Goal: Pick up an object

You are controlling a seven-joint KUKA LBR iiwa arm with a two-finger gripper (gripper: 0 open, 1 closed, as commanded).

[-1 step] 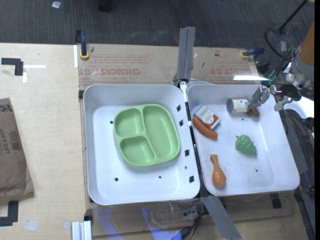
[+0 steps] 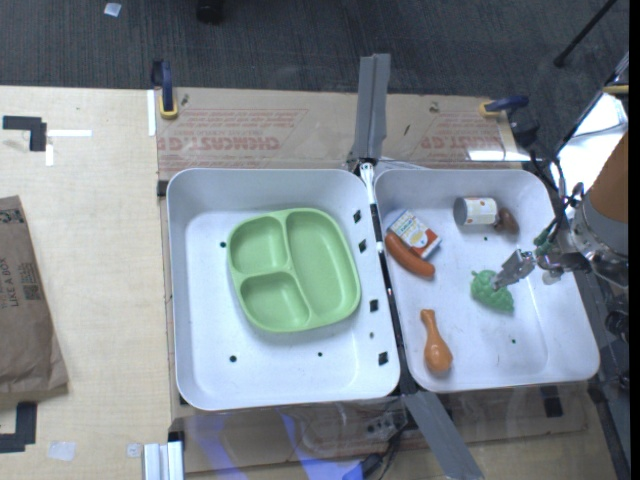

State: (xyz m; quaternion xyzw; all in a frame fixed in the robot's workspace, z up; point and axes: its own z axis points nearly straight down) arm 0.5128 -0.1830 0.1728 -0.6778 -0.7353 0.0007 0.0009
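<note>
The bench (image 2: 90, 168) is a pale wooden surface carrying two shallow white bins side by side, with a sheet of cardboard (image 2: 330, 128) lying behind them and a brown paper bag (image 2: 25, 298) at the far left edge.

The left bin (image 2: 190, 358) holds one item: a green divided plate (image 2: 294, 268) with three compartments, lying flat near the bin's centre.

The right bin (image 2: 560, 353) holds five smaller items. An orange sausage (image 2: 410, 258) lies along the left wall, touching a small red and white carton (image 2: 414, 232) just behind it. An orange toy drumstick (image 2: 435, 343) lies toward the front, well apart from the rest. A small cylindrical can (image 2: 476, 211) lies on its side near the back wall, with a brown item (image 2: 508, 222) just beside it; its type cannot be determined. A green leafy toy (image 2: 492, 291) lies right of centre.

The arm (image 2: 610, 208) enters from the right, over the right bin's right rim. The gripper (image 2: 508, 273) is positioned at the upper right edge of the green leafy toy, with the fingertips at or touching it. Whether the fingers are spread or closed cannot be determined. The other items lie left of and behind the gripper.
</note>
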